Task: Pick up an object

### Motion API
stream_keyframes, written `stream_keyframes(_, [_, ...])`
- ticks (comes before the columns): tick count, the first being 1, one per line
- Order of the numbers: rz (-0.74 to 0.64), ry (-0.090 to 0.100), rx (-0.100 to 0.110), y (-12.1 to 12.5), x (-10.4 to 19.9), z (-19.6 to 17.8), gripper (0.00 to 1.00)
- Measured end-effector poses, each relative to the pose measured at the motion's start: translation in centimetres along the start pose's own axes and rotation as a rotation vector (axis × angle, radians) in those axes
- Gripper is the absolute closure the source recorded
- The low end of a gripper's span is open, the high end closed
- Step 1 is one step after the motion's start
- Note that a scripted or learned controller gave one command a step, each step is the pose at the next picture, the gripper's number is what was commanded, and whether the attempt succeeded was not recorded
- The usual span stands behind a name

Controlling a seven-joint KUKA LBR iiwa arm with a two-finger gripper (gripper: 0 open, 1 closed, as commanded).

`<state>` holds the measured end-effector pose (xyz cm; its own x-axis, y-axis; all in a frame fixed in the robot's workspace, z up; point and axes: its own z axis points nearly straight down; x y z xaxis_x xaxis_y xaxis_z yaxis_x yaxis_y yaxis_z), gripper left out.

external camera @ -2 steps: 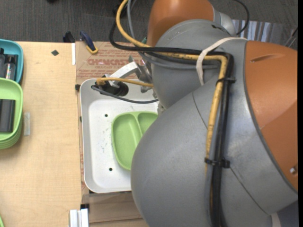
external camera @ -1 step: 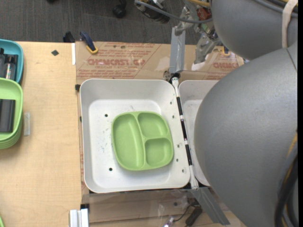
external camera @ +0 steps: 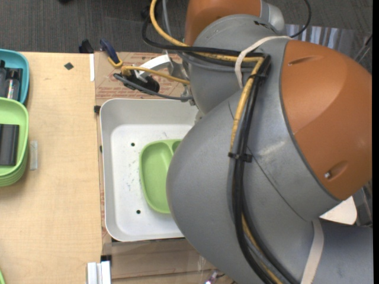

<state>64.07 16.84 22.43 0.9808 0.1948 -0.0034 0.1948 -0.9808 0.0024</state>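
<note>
A light green shallow bowl (external camera: 155,176) lies in the white bin (external camera: 118,158), toward its right side. Its right part is hidden behind the arm (external camera: 266,158), whose big grey and orange body covers most of the view's right half. The arm's lower end reaches down out of sight behind its own bulk.
A wooden bench top (external camera: 53,176) lies left of the bin. Stacked green and teal trays (external camera: 12,129) sit at the far left edge. Yellow and black cables (external camera: 142,78) run along the arm above the bin's far rim, over brown cardboard (external camera: 133,70).
</note>
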Motion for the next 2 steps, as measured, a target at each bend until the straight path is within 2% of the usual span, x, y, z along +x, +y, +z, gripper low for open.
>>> stream_keyframes(1, [-0.089,0.001,0.0,-0.7,1.5,-13.3,0.0])
stream_keyframes(2, [-0.258,-0.004,0.001,3.7,-2.9,0.4,0.0])
